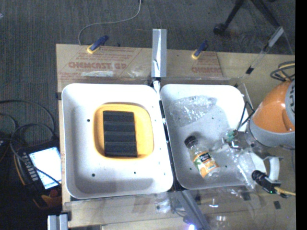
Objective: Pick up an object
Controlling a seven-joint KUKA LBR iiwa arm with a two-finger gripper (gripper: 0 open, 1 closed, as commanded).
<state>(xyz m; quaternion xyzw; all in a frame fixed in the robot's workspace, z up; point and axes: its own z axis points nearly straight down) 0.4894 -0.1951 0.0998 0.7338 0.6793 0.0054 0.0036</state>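
Over the bench, camera view: two white bins side by side, left bin (76,128) and right bin (230,99). Arm (276,116) comes in from view's right; orange/grey body sits over right bin's right rim. Gripper (234,139) approx at the dark/green hardware just inside that rim; its tip is lost against clear plastic, so how far open it is and whether it has hold of anything: cannot tell.

Relative to gripper:
- Small bottle (201,157), dark cap, orange label, lying on its side on bin floor, just to view-left and slightly below gripper. Near it; contact w/ gripper can't be made out.
- Crumpled clear plastic (192,107) up and view-left of gripper, toward back of right bin, apart from bottle.
- More clear plastic wrap (242,164) just below gripper, along bin's lower right corner.
- Yellow tray w/ black ribbed insert (121,132) well apart, far view-left, centred in left bin.

Two blue/yellow clamps (97,43) on cardboard behind bins.
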